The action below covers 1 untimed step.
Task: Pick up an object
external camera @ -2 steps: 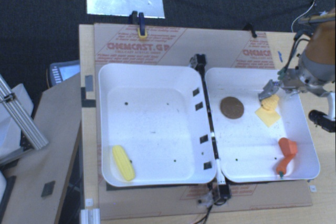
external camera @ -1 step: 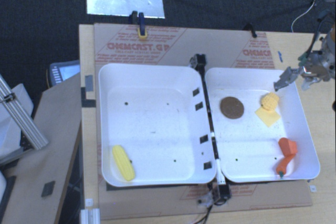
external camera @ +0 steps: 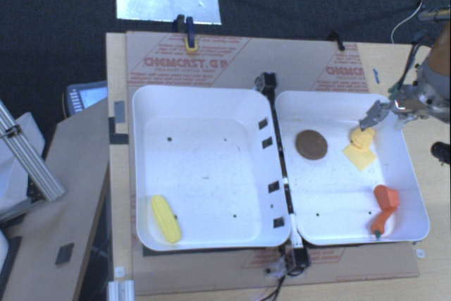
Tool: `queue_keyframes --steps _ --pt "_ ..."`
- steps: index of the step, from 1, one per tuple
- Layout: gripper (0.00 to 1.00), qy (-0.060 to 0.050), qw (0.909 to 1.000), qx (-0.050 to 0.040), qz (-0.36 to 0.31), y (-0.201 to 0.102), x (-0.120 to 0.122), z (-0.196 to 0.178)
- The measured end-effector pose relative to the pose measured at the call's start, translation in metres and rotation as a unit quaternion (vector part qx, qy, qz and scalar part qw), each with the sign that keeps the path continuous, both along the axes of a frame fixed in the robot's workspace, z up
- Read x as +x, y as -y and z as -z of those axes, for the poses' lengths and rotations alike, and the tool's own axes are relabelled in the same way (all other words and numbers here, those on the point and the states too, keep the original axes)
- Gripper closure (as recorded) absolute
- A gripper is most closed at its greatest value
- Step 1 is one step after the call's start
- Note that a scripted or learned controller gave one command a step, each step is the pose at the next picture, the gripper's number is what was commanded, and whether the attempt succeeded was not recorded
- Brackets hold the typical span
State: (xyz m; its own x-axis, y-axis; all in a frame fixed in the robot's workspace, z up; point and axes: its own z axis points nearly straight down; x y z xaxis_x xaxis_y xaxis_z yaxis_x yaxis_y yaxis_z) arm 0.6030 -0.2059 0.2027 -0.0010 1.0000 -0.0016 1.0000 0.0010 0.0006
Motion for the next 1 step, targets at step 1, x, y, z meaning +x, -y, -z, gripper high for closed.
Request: queue_keyframes --steps 1 --pt "0.00 0.000 1.0000 0.0004 -0.002 -0.0053 0.0116 0.0323"
